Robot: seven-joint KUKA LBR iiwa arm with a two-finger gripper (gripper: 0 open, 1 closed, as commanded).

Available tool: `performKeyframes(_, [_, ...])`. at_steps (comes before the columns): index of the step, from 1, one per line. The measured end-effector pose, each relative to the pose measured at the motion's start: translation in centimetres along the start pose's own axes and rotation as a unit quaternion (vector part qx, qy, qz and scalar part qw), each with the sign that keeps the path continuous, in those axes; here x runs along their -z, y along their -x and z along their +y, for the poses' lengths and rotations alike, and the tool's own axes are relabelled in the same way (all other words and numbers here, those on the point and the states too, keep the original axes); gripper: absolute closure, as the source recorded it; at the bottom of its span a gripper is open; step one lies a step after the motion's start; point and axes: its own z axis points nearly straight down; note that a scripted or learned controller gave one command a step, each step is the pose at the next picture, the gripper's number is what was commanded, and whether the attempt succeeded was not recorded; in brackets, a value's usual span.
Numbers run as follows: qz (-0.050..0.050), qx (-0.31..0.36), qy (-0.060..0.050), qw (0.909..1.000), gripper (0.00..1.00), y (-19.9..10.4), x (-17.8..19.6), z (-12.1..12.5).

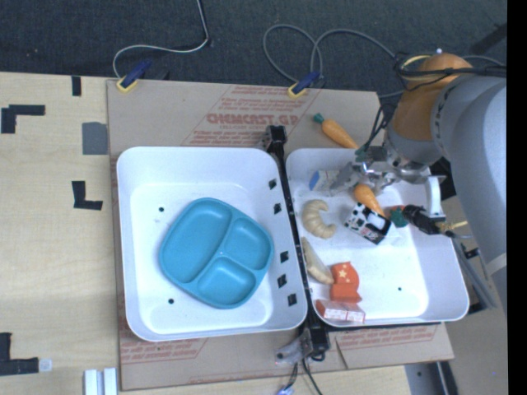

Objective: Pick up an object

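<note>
My gripper [372, 174] hangs over the far part of the right bin [428, 290], under the arm's orange band [420, 109]. Just below it lies a small orange carrot-like piece [367, 197]; whether the gripper touches it cannot be made out. Beside that piece sits a black-and-white toy [364, 219], with a green item [399, 216] to its right. A croissant [318, 218], a pale banana-like piece [316, 261] and a red box [345, 280] lie in the bin's left half. A small blue item [314, 179] sits near the far left corner.
The left bin [140, 179] holds a blue sectioned plate [216, 252]. A second toy carrot [337, 131] lies on the cardboard beyond the right bin. A flat red-and-white packet [341, 312] rests on the right bin's near rim. Cables trail across the dark floor at the back.
</note>
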Motion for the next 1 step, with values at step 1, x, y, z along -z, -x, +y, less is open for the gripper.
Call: performKeyframes(1, [-0.001,0.001,0.001,1.0000,1.00,0.02,0.99,0.05])
